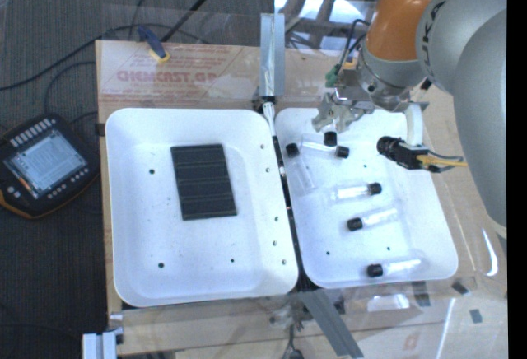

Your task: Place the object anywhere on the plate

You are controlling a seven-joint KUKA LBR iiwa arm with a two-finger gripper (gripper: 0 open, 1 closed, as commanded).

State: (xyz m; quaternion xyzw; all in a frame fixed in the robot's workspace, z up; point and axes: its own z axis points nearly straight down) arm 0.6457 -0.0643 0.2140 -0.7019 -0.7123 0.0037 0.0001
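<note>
At the near edge of the surface [247, 73], the right bin [436, 221] held clear tubes with black caps: one tube [395, 268] lay closest to the camera by the front rim, a second tube [372, 219] sat just behind it, and a third tube [356, 192] lay behind that, near the middle of the bin. Across the divide, the left bin [140, 209] carried the black ribbed plate [202, 180], flat near its centre and bare on top.

Farther back, a fourth tube [323, 148] lay crosswise near the far end of the right bin, with a fifth tube [296, 164] angled beside it toward the inner wall. The jaws [336, 120] hovered just above and behind the crosswise tube, close over it but apart from it; nothing showed between them. Whether they were spread or pressed together could not be told from this angle.

This looked like the picking step, with no tube yet taken. The next move would call for a descent onto the crosswise tube, a closing across its narrow body, then a lift and a carry leftward over the bin walls to the plate, well apart from here.
</note>
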